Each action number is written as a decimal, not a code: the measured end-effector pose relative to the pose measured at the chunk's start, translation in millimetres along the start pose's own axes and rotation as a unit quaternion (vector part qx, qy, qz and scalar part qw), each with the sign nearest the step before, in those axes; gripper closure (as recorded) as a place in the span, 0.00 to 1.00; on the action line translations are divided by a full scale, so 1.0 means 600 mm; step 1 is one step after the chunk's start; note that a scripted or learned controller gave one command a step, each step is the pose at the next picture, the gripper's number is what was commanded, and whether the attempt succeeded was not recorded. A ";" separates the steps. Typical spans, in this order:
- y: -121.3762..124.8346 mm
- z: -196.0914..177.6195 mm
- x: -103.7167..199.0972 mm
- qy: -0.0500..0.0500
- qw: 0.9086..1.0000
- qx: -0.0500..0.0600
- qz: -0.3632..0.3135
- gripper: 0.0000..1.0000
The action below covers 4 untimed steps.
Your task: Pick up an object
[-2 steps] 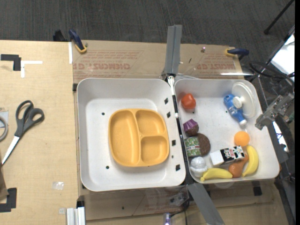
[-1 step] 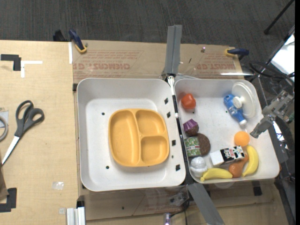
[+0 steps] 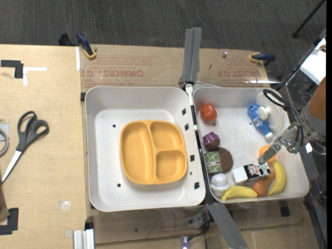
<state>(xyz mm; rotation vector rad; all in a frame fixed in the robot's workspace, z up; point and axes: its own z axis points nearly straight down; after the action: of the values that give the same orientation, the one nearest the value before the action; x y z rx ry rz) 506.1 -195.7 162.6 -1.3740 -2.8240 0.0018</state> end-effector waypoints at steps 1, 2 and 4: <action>-0.007 0.070 0.008 -0.020 0.996 -0.013 0.081 0.00; 0.007 0.079 0.044 -0.028 0.994 -0.018 0.102 0.00; 0.156 0.117 -0.106 0.007 0.973 0.002 0.230 0.00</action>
<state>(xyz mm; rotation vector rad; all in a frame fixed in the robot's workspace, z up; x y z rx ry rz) 618.8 -188.3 92.0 -1.9791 -2.4211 -0.0017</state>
